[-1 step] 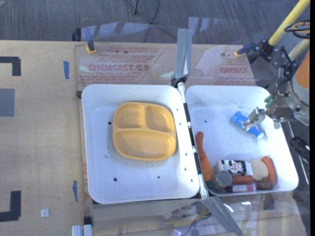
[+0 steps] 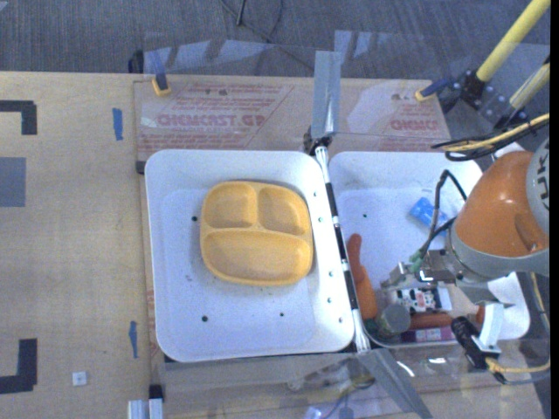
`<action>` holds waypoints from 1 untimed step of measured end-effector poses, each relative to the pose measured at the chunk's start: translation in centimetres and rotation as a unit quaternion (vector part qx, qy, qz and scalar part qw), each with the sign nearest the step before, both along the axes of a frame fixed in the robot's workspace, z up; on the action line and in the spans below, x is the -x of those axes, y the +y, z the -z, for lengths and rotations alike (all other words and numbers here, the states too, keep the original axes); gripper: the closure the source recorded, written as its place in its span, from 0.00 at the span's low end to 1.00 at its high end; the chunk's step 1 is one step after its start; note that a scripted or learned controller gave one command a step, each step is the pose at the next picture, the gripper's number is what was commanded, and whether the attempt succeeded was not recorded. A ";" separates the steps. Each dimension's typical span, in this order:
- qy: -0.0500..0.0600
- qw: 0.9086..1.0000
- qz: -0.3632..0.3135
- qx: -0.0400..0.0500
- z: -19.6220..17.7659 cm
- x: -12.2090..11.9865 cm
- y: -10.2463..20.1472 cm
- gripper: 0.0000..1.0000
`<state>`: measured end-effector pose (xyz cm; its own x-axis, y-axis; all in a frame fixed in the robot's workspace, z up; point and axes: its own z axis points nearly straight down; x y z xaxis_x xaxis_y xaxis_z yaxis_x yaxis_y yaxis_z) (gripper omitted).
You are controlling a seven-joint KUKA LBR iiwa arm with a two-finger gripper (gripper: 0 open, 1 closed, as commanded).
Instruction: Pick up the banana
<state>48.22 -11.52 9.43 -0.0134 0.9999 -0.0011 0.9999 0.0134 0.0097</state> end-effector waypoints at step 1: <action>0.004 0.996 0.094 0.000 -15.0 0.2 -5.9 0.00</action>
